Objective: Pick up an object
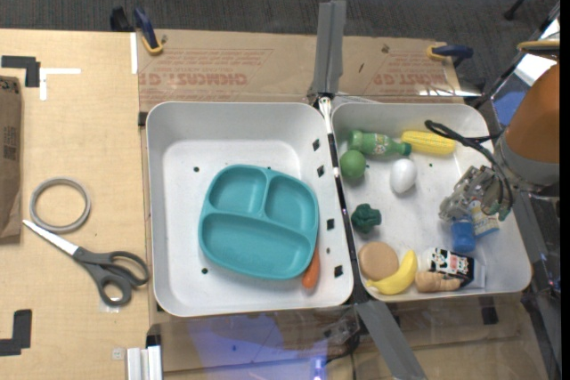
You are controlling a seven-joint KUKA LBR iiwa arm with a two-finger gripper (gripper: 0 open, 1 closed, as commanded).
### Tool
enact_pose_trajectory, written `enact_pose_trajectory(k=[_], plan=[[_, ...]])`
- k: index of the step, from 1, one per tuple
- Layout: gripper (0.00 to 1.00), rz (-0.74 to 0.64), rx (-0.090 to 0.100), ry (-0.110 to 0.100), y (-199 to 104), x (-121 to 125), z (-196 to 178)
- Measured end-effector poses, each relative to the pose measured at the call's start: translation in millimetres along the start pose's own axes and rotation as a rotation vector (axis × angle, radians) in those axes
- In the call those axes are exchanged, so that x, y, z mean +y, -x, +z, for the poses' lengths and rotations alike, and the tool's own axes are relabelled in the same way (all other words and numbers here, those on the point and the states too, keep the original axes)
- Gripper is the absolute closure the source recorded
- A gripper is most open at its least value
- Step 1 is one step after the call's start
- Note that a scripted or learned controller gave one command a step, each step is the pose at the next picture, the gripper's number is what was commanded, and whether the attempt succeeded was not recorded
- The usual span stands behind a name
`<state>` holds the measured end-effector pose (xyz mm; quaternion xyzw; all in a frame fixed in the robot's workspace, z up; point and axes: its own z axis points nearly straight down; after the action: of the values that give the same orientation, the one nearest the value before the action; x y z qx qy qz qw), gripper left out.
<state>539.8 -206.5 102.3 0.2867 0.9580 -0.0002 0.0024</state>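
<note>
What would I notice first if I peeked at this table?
Probably the big teal plate with three sections, lying in the left bin. Next, the toy food scattered in the right bin, like the banana and corn, with the robot's tool over that bin's right side.

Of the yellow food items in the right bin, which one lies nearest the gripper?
The corn cob, by the bin's far wall. It lies just up-left of the gripper, while the banana sits further off, near the front wall.
</note>
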Motion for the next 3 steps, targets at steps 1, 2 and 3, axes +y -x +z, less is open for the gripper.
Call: enact_pose_trajectory(k=[1,2,3], plan=[[0.00,0.000,0.000,0.000,-0.1,0.3,0.1],[1.00,-0.002,-0.003,0.001,1.0,0.9,-9.8],[0.00,-0.002,-0.003,0.001,0.9,1.1,-9.7]])
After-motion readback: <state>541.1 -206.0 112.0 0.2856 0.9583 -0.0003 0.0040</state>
